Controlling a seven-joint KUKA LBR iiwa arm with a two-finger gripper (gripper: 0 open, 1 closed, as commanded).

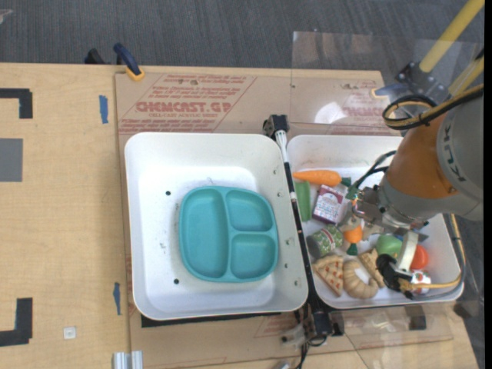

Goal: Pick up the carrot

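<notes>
Carrot (317, 177) lay in the right bin (338, 146), near its back-left corner, just beside the divider between bins. Long axis ran approx left-right in the camera view, about parallel to the bin's back wall; green top end pointed right, orange body twd the left bin (146, 206). It sat flat, apart from the gripper, w/ a small maroon packet (329, 204) just in front of it. Arm (430, 160) came in from the right, orange band over the right bin, wrist angled down & left into the pile of toy food. Gripper (360, 220) sat low among the items, near the packet and a small orange piece (353, 235); whether it was wide, narrow or holding anything couldn't be made out, too cluttered. Teal divided plate (228, 233) sat in the left bin.
</notes>
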